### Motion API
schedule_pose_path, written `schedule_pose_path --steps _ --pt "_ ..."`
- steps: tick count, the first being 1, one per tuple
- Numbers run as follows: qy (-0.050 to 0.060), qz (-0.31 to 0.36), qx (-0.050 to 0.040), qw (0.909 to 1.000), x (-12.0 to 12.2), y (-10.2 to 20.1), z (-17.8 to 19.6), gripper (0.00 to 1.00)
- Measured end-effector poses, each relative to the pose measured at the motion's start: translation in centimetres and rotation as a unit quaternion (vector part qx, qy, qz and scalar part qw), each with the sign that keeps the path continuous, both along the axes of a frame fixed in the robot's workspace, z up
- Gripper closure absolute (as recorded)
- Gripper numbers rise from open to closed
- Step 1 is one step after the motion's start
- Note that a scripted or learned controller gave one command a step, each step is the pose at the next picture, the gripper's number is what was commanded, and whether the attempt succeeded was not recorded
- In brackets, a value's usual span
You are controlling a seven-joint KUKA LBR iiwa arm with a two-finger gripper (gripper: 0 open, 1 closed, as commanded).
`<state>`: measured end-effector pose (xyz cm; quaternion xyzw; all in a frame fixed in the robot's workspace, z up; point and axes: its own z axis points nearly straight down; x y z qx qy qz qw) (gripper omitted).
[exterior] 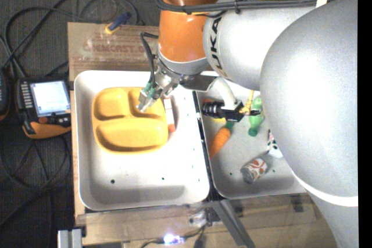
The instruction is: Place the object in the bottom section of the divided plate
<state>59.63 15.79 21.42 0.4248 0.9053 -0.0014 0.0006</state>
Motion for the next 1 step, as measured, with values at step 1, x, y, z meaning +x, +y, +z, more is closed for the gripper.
schedule_pose_path --steps 1 --pt "0.002 0.054 0.0007 0.9986 -9.40 -0.63 -4.72 1.00"
